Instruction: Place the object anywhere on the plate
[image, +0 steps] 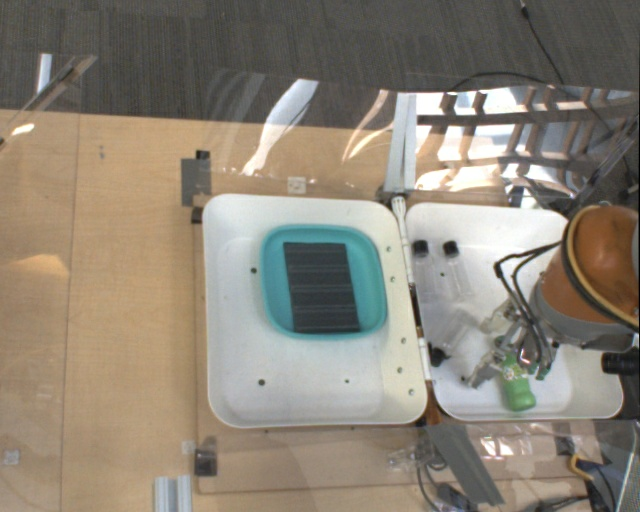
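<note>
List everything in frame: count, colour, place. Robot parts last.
bins: 2, white, side by side on the bench
plate: 1, teal, rounded square, in the left bin
ridged pad: 1, dark grey, lying on the plate
clear bottles: 2, transparent with black caps, upper left of the right bin
green object: 1, green, near the front of the right bin, just below the gripper
bench: 1, light wood, under both bins
arm: 1, grey with orange band, over the right bin
gripper: 1, grey metal, low over the right bin beside the green object; whether it grips it cannot be told
</note>
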